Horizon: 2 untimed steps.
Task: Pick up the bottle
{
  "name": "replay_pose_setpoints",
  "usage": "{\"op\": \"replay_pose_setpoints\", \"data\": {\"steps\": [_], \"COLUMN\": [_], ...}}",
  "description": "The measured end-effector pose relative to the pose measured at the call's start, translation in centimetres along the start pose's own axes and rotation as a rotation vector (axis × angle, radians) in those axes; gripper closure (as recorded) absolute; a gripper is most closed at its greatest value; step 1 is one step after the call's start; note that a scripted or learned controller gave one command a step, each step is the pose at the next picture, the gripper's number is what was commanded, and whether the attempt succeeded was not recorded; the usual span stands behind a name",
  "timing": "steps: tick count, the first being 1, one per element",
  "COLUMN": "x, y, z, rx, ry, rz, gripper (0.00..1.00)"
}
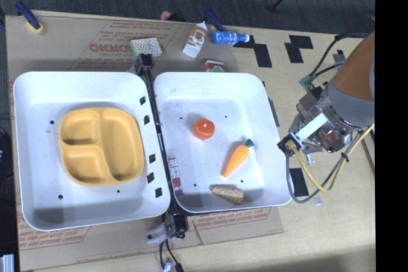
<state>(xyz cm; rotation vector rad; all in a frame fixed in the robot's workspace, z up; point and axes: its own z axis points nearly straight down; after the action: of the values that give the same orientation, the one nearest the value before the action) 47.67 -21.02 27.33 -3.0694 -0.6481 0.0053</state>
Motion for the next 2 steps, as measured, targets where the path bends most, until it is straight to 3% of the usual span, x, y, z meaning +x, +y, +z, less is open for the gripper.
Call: {"op": "replay_pose_setpoints", "data": {"steps": [1, 2], "x": [-0.1, -0.1], "y": [0.1, 0.0], "z": [0.4, 1.7], "rx": [-0.004, 0.001], "ry": [0.002, -0.001], "rz": [0.204, 0.208], "gripper": [1.00, 1.00]}}
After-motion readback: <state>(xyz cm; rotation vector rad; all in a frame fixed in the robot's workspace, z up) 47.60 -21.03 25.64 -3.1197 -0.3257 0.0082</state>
